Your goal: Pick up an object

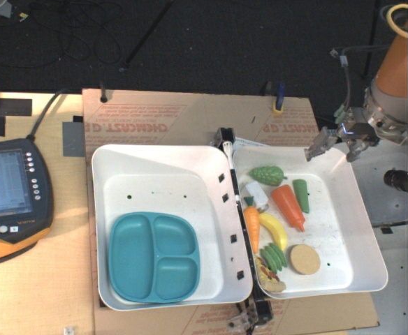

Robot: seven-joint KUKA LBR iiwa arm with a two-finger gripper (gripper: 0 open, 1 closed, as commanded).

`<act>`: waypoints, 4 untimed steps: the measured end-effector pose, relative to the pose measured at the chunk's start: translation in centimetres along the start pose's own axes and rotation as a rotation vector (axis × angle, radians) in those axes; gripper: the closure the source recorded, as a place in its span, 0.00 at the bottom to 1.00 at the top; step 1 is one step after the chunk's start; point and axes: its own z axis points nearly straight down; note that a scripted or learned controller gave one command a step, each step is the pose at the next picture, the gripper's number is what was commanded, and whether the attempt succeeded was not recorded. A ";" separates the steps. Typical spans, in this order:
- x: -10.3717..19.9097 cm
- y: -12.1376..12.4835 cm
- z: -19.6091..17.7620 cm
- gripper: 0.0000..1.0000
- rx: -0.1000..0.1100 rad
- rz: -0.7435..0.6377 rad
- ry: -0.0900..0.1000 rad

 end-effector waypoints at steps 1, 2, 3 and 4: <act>2.6 1.5 18.1 0.00 -0.009 0.005 -0.005; 4.8 -2.8 18.5 0.00 -0.043 0.014 -0.021; 5.1 -3.6 18.6 1.00 -0.005 0.013 -0.006; 11.3 -4.8 9.3 1.00 -0.008 -0.005 0.003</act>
